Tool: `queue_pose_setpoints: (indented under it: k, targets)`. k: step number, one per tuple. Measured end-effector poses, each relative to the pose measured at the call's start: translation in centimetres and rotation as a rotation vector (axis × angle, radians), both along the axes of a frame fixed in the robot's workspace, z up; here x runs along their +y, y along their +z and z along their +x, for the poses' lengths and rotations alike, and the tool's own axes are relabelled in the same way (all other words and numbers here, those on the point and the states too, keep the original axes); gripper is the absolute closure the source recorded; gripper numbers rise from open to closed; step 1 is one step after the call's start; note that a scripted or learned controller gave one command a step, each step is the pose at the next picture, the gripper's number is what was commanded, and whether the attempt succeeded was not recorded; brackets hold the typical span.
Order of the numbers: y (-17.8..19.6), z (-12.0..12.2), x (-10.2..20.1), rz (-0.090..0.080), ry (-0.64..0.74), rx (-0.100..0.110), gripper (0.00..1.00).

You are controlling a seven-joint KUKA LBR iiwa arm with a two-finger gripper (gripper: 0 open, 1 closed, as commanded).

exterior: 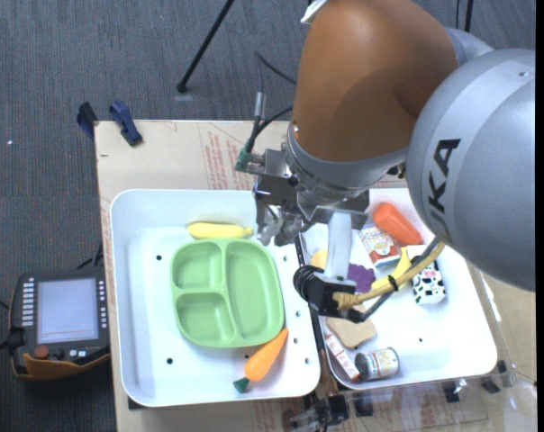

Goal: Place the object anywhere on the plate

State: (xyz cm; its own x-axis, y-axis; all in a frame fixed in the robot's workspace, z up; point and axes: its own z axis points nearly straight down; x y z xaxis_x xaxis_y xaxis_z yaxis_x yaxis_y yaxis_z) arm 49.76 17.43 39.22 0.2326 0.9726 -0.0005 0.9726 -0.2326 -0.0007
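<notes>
The plate (227,293) lies bare; the gripper (276,228) hovers by its top corner, its grip impossible to tell.

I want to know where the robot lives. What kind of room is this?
Probably a robot lab, not a kitchen. A big grey arm reaches over two white bins of toy food on a cardboard-topped bench. A control tablet lies on the carpet, and tripod legs stand behind.
</notes>
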Motion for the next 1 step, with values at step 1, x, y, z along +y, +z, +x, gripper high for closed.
queue_pose_setpoints:
  k: [1]
  targets:
    - [-0.18,-0.02,-0.12,-0.003,-0.002,0.004,0.00]
